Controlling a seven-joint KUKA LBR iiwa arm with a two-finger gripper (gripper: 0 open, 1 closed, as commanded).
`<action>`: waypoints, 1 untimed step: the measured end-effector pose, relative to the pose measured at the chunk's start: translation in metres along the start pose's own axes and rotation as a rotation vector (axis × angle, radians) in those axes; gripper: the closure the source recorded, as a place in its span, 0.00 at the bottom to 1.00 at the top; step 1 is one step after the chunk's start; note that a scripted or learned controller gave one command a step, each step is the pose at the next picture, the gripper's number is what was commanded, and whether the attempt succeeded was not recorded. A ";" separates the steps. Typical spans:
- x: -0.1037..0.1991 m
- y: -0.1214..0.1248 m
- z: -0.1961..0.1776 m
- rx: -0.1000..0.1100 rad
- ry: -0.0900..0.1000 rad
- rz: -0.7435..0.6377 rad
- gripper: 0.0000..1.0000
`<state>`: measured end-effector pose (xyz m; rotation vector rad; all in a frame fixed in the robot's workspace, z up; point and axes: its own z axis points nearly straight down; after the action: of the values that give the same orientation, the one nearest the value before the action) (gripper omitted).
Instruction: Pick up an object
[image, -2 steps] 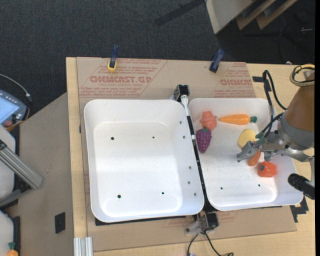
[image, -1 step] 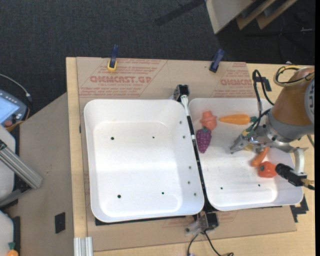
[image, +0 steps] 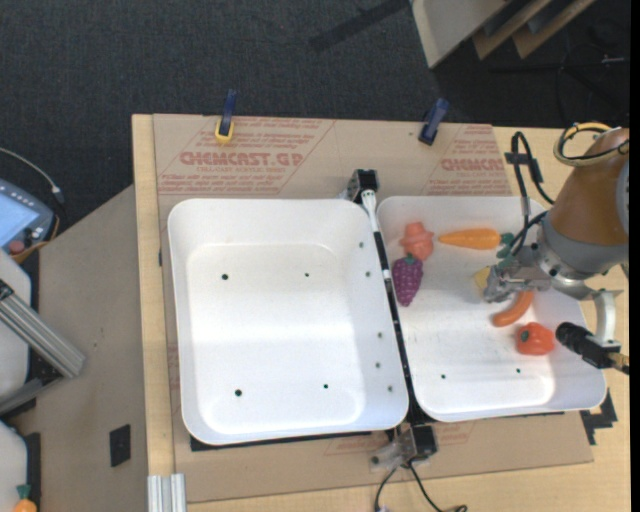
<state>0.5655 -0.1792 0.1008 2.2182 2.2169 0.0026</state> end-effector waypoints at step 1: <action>0.008 -0.048 -0.036 0.008 0.005 0.001 1.00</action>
<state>0.5169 -0.1708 0.1369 2.2259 2.2226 -0.0012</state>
